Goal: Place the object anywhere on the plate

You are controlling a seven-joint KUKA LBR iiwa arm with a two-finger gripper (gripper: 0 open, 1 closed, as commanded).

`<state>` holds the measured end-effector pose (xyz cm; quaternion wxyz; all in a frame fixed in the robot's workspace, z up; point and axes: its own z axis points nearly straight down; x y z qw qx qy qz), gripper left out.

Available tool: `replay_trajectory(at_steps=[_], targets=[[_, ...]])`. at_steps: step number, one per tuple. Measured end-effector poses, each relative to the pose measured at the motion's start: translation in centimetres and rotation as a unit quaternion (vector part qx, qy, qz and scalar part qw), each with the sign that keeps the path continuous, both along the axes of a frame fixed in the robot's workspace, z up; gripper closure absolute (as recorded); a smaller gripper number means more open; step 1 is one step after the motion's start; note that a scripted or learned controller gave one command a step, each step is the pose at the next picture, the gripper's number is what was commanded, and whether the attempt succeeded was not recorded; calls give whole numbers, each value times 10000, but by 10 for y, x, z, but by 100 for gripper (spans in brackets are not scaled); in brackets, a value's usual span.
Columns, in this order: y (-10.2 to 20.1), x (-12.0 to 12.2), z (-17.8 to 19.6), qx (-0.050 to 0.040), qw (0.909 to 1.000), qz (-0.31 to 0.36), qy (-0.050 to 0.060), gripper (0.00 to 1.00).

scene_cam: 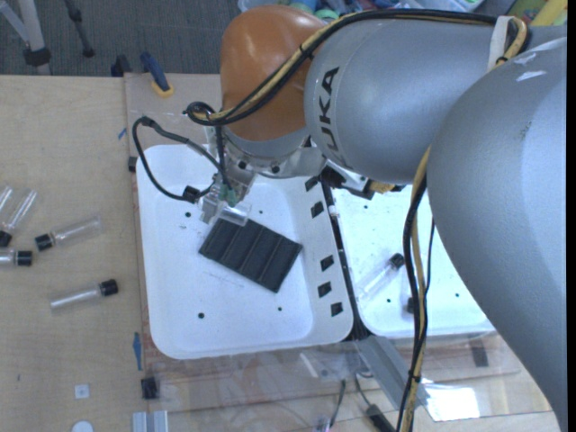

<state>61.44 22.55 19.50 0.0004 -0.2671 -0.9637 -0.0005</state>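
Left of frame, on bench (63, 151): loose capped vials (76, 292), outside both bins, likely spares. Left bin (171, 322): dark ribbed plate (250, 253) lying flat near centre, turned at an angle. Gripper (225, 203) poised at plate's upper-left corner, probably lined up for a drop there. Grip state: cannot tell; nothing discernible held. Right bin (450, 318): clear tube (382, 274) lying flat, well apart from plate. Probably the object, judged not yet placed.

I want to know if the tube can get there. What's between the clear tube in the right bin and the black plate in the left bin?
In the camera view, the clear tube and black plate are separated by bare white bin floor and the two bins' adjoining walls, which carry black square markers.
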Motion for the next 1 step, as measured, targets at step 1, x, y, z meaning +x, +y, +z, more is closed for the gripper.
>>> replay_trajectory(at_steps=[1], targets=[[0,27,2,7,9591,2832,-38,100]])
